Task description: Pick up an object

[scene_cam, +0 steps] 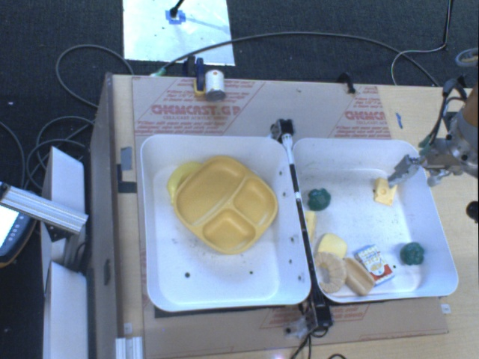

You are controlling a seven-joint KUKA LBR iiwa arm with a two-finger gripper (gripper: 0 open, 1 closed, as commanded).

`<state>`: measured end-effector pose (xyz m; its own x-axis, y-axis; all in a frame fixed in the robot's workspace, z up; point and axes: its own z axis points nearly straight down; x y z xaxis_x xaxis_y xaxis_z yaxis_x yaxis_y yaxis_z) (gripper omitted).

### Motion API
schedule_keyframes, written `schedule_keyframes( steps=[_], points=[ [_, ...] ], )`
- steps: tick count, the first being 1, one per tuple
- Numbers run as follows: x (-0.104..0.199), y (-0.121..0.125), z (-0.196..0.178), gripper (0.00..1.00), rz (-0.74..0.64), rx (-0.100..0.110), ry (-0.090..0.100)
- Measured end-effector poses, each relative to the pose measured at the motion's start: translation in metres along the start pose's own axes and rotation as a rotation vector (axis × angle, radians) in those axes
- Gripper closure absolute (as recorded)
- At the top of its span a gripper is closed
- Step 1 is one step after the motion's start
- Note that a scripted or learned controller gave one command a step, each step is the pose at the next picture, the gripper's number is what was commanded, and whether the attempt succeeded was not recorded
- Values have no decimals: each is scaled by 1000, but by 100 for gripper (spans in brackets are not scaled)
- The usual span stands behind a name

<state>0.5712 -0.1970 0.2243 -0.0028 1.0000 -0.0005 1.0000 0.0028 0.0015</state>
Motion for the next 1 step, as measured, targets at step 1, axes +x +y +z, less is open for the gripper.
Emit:
schedule_keyframes(
  steps=[1],
  points=[
    [94, -33, 62, 0, -1, 2, 1]
  ],
)
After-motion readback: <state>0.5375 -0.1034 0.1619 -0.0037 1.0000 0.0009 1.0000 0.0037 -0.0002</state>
